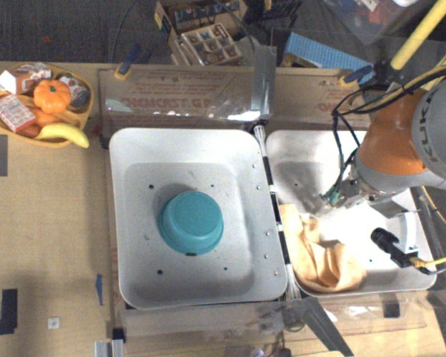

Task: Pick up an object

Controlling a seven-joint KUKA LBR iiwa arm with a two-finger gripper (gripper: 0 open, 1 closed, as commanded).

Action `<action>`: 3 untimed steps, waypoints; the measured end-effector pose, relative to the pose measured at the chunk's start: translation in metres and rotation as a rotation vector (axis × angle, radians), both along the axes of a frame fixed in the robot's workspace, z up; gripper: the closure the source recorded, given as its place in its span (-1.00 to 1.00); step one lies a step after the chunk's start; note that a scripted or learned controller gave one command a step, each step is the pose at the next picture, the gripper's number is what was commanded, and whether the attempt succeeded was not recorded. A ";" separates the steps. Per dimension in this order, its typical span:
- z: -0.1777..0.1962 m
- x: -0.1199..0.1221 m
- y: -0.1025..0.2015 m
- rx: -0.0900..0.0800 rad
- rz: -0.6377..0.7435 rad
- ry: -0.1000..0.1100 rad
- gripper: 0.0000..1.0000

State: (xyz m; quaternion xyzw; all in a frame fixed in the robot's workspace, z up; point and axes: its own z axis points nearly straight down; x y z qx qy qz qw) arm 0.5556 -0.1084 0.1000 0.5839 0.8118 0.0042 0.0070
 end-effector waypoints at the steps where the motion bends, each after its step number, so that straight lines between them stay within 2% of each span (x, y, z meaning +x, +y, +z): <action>1: 0.000 0.000 0.000 0.000 0.000 0.000 -1.00; 2: -0.010 -0.042 0.008 0.001 0.027 0.004 -1.00; 3: -0.010 -0.042 0.008 0.001 0.027 0.004 -1.00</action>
